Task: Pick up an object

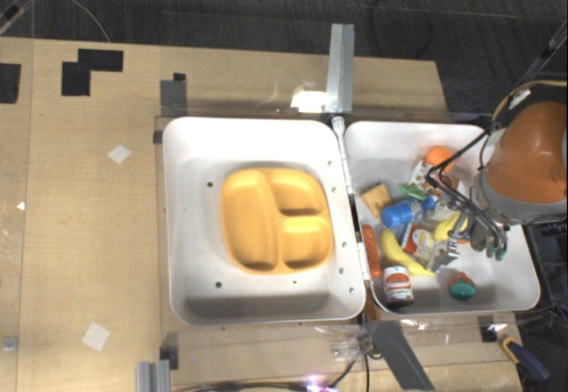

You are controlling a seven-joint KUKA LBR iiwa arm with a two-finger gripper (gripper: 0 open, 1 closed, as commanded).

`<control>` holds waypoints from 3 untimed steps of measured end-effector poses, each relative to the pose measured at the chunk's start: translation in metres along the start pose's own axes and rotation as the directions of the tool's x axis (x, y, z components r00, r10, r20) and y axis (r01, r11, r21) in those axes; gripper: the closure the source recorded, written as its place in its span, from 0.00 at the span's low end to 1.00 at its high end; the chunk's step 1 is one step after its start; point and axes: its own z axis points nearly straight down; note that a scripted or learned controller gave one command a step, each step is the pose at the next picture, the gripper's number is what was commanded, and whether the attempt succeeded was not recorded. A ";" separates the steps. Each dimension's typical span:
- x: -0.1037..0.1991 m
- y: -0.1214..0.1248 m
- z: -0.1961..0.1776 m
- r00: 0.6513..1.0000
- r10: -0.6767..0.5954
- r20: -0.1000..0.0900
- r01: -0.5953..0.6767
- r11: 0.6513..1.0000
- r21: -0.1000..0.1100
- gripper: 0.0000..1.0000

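Gripper hovered low over clutter in right bin, beside banana; jaw state unreadable. Yellow tray sat in left bin.

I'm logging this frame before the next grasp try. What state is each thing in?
yellow tray: upright, lying flat in the left bin, its compartments bare.
banana: lying in the right bin among the clutter.
small jar: on its side near the right bin's front wall.
teal piece: loose on the bin floor.
tool: low over the pile.

The wooden bench bears two white bins, left and right, side by side.
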 end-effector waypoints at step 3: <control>-0.071 0.064 -0.002 0.846 0.532 -0.025 -0.532 0.847 0.018 1.00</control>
